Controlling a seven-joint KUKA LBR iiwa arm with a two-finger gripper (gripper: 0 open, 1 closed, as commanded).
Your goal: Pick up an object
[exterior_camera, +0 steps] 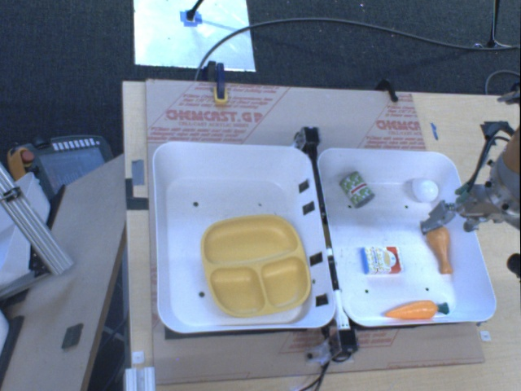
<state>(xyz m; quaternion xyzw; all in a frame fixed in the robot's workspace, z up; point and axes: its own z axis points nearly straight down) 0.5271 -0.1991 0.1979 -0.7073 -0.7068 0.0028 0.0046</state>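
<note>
While the gripper [437, 217] meets the orange drumstick [440, 249], an egg [424, 190] sits near.

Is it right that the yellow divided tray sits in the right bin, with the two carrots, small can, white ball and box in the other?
Not quite. The camera view shows the yellow divided tray in the left bin; the rest stands.

I see dark carpet floor [65, 47] behind the bench, a shiny metal sheet [191, 23] on it, and a grey side table [73, 259] at the bench's left edge.
</note>
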